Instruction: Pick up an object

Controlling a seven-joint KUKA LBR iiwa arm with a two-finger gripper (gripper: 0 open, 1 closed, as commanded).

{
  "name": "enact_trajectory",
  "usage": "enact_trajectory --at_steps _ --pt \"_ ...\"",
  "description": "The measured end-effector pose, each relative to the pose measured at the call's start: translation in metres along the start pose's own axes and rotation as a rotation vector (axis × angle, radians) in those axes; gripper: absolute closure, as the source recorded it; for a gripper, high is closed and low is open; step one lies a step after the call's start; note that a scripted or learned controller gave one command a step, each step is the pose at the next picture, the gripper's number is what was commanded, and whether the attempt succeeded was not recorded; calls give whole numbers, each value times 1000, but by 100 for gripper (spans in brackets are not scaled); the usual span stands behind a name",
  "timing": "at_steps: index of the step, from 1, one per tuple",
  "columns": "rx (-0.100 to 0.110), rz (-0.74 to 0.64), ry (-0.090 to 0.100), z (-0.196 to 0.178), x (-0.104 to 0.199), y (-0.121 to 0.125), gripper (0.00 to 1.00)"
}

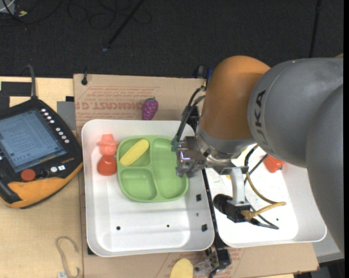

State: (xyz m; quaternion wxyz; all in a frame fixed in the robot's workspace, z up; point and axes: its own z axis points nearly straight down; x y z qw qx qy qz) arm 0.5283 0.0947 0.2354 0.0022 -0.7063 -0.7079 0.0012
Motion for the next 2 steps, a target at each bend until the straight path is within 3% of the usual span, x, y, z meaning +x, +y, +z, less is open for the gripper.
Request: enact_trajectory --at_steps 2 --pt "0 2 -2 11 5 -7 100"
